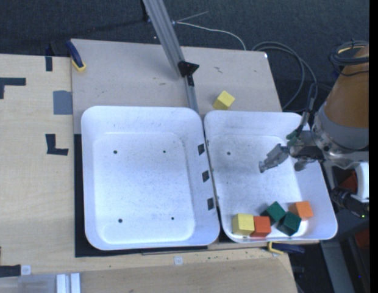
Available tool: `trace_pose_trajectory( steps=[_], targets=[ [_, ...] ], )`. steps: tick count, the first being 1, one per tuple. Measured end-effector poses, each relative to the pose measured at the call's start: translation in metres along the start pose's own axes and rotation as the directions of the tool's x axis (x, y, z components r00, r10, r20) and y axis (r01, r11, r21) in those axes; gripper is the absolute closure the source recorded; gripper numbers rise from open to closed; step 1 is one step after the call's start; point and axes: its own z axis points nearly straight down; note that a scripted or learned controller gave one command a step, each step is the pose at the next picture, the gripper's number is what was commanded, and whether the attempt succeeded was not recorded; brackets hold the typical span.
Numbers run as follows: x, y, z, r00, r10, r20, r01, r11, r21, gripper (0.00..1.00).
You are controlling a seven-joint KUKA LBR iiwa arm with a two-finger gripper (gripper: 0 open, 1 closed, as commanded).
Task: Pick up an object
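Along the front edge of the right bin [250, 124] lie several small blocks: a yellow one [242, 223], a red-orange one [261, 226], two green ones [275, 211] [291, 223] and an orange one [303, 209]. My gripper [283, 162] hovers over the bin's middle right, above and behind the blocks and apart from them. It is open, with nothing between its fingers [271, 159]. The arm's orange band [350, 99] shows at the right edge.
The left bin [91, 163] adjoins the right one. A yellow cube [224, 100] rests on the bench behind the bins. A slanted metal rail [167, 32] rises from the seam between the bins. Cables run at the back right.
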Motion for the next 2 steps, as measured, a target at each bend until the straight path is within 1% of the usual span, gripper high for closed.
trace_pose_trajectory(
  steps=[1, 2],
  targets=[
    [-0.007, 0.094, 0.055, 1.0, -0.002, 0.003, 0.002, 1.0, 0.0, 0.0],
    [0.05, 0.131, -0.076, 1.0, -0.004, 0.001, 0.004, 1.0, -0.01, 0.0]
  ],
)
